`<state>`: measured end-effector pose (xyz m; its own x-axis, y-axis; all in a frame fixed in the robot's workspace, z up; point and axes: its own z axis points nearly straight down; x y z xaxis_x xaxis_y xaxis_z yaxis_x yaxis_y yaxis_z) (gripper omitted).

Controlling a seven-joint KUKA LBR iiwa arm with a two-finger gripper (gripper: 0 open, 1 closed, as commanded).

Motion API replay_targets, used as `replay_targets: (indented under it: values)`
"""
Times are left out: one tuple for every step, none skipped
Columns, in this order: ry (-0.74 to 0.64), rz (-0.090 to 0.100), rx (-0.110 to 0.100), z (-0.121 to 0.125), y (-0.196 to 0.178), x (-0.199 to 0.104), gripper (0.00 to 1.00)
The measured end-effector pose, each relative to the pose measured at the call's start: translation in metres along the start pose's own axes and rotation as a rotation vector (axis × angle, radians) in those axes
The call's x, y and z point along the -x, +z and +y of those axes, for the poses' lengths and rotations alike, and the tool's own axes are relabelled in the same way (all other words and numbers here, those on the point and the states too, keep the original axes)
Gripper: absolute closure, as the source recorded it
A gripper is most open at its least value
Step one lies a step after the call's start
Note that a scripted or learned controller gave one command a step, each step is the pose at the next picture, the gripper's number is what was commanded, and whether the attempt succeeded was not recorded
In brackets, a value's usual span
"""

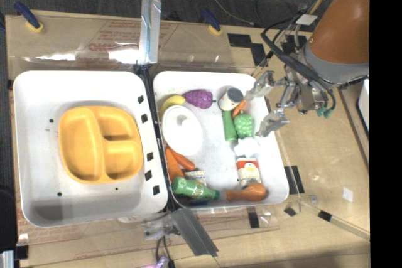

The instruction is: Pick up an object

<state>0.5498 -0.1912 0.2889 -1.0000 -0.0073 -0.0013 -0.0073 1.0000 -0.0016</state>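
Camera view: gripper poised at the crowded bin's right rim

Camera view looks down on two white bins. The left bin (pixel 31 135) holds a yellow divided tray (pixel 102 142) of smooth plastic. The right bin (pixel 213 163) is packed: a round white bowl (pixel 183 129), purple grapes (pixel 198 98), a yellow banana (pixel 172 101), a green bottle (pixel 228 126), a bumpy green vegetable (pixel 244 125), a white bottle with a red label (pixel 249 167), a carrot (pixel 178 159) and a green can (pixel 190 187). The gripper (pixel 266 103) hangs over the right rim with its metal fingers spread apart and nothing between them, the bumpy vegetable lying just to its left.
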Motion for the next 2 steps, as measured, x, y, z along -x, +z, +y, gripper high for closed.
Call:
replay_targets:
  values:
    - [-0.002,0.007,0.004,-0.004,0.105,0.005,0.0]
    - [-0.049,0.0,0.001,0.0,0.197,0.015,0.0]
